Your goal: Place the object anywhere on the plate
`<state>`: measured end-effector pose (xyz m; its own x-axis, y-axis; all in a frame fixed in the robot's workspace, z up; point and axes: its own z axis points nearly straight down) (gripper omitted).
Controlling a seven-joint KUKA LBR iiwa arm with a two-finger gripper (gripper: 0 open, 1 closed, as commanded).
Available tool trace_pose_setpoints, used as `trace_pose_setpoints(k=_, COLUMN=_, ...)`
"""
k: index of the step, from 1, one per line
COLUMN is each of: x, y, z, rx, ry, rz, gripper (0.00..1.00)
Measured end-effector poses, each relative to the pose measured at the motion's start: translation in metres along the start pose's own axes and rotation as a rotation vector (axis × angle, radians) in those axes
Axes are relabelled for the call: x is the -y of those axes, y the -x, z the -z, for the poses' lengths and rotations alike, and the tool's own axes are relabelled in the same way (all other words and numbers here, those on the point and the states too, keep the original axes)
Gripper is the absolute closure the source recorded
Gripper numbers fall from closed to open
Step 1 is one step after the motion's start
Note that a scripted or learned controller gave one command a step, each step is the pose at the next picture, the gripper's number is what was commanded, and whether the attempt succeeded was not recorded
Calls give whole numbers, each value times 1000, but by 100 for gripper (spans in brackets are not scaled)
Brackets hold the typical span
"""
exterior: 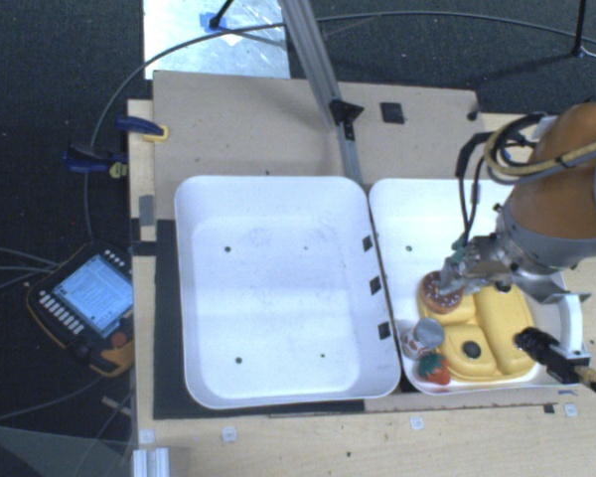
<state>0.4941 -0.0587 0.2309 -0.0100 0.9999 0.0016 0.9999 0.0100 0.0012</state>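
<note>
A yellow plate [489, 338] lies in the near part of the right bin [417, 217]. At the plate's far-left edge rests a round brown donut-like object with pale sprinkles [440, 292]. My gripper [467, 269] hangs right over that object's right side, at the end of the grey and orange arm [566, 192] coming in from the right. The wrist hides where the gripper meets the object. A small grey and white item [423, 335] and a red and green one [434, 368] sit at the plate's left edge.
The left bin [273, 286] is beside the right one, with a shared rim bearing black clips [375, 284]. A metal pole [313, 48] slants up behind the bins. A teach pendant [84, 301] lies off the bench to the left.
</note>
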Motion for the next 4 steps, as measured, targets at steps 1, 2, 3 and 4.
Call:
trace_pose_setpoints(k=1, x=-5, y=-50, z=-11, rx=0, ry=-1, rz=0, gripper=100)
trace_pose_setpoints(k=2, x=-6, y=-112, z=-14, rx=-1, ry=-1, rz=2, gripper=100)
trace_pose_setpoints(k=3, x=-9, y=-165, z=-21, rx=0, ry=-1, rz=0, gripper=100)
trace_pose_setpoints(k=4, x=-27, y=-211, z=-8, rx=0, ry=1, rz=-3, gripper=100)
